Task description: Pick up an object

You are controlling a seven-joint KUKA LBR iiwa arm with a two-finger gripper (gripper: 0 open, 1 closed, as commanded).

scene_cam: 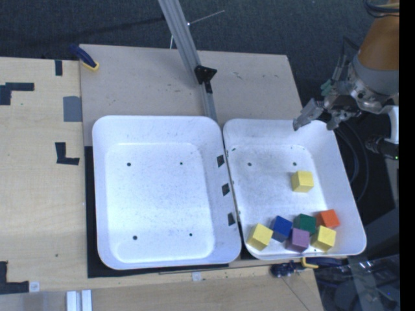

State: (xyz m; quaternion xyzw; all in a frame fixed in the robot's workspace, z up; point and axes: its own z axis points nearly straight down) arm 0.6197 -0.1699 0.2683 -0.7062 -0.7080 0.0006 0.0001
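— What could we not make out from the overhead camera?

— The arm (379,50) was cut off at the right edge, and the claw (316,115) hung over the right bin's (259,135) far right corner. Its dark fingers blurred together, so we could not tell how far open it was, and we saw nothing between them.

— And the blocks?

— One yellow cube (302,181) sat alone mid-bin. Along the near wall we counted a second yellow cube (260,236), a blue cube (281,227), a green cube (305,223), a purple cube (299,238), an orange cube (328,218) and a third yellow cube (325,238), huddled close. The left bin (155,193) lay beside it on the worktop (39,193).
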